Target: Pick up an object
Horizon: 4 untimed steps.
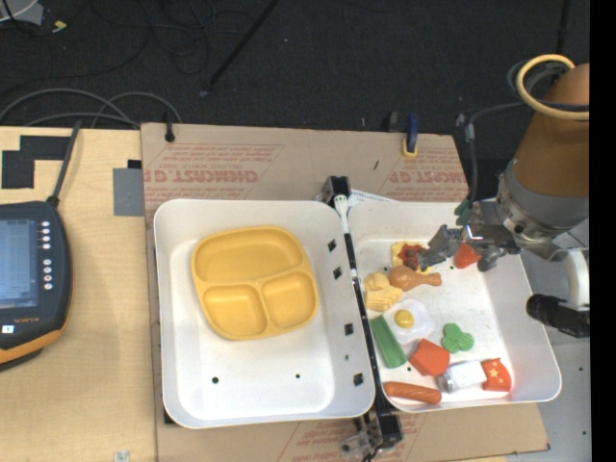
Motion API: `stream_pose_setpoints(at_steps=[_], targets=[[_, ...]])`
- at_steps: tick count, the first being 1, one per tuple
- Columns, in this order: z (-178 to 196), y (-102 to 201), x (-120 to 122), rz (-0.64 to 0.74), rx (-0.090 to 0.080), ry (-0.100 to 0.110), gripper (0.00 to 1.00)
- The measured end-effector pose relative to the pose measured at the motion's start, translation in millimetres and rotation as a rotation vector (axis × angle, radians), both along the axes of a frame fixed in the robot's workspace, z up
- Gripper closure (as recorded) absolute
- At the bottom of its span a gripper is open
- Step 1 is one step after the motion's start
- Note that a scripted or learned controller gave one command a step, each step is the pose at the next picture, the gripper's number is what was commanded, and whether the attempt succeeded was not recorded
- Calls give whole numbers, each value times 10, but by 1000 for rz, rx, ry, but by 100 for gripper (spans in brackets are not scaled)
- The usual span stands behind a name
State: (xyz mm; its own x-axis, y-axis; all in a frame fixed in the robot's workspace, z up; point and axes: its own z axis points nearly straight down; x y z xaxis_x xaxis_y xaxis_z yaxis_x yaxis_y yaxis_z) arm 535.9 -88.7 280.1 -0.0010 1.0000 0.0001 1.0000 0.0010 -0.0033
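Two bins, gripper over the right one

Gripper (466, 245) sits low over the right bin's (539, 354) upper part. Fingers apart, with a small red piece (467, 255) apparently between them; grip unconfirmed at this angle. Chicken leg (416, 279) lies just left. Left bin (183, 373) holds a yellow tray (255, 281).

Dark cabled floor (289, 46) (wooden bench (87, 373))
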Motion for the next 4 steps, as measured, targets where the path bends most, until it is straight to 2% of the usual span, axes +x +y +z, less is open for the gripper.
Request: stream_pose_setpoints(at_steps=[1, 2, 3, 4], targets=[[84, -4, 2, 0, 1, 4, 100], [-966, 542, -493, 2, 4, 15, 100], [571, 715, -462, 2, 0, -13, 100], [1203, 1522, -555, 9, 2, -4, 100]])
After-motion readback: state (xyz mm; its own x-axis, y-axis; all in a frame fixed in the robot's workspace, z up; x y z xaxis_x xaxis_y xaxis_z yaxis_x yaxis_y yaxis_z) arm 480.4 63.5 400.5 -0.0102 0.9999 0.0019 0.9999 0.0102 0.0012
